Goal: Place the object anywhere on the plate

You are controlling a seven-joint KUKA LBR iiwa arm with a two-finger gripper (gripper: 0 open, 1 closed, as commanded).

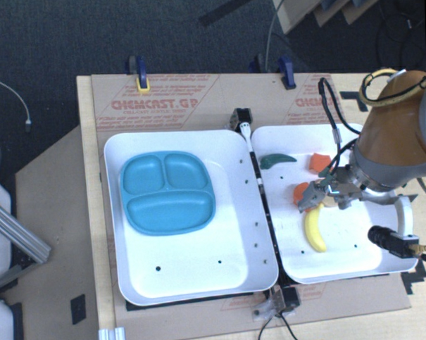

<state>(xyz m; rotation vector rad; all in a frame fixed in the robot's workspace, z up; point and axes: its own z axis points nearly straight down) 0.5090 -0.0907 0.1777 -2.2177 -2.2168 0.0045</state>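
I see the blue three-compartment plate (169,192) lying flat in the left bin, toward its upper left. In the right bin I see a yellow banana (314,231), two orange pieces (320,162) and a dark green piece (277,159), lying apart.

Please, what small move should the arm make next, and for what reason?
Probably a short descent onto the banana. The gripper hangs in the right bin just over the banana's upper end, beside an orange piece, and nothing lies between its fingers. The blue plate in the left bin bears nothing yet.
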